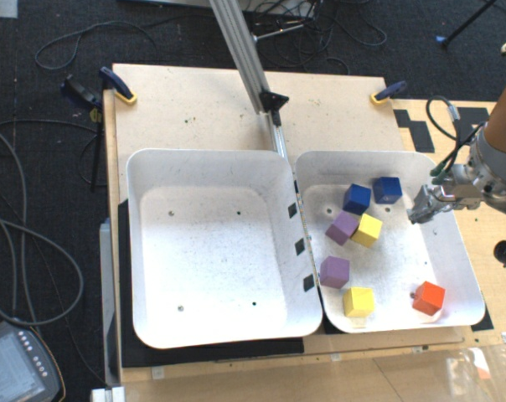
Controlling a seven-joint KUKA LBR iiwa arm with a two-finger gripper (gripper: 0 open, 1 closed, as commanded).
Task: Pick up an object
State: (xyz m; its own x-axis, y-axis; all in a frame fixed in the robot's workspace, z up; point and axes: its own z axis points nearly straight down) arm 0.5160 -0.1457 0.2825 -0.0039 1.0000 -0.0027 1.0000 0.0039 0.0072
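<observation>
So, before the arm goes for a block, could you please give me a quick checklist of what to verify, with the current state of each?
1. Blocks available in the right bin: ok, seven cubes lie there.
2. Gripper positioned over that bin: ok, near its upper right part.
3. Nothing carried already: ok, no cube shows at the gripper.
4. Finger opening: cannot tell at this size.
5. Nearest target free to grasp: ok, the blue cube sits apart from the darker blue cube.
6. Purple cube and yellow cube separable: not ok, they touch.
</observation>
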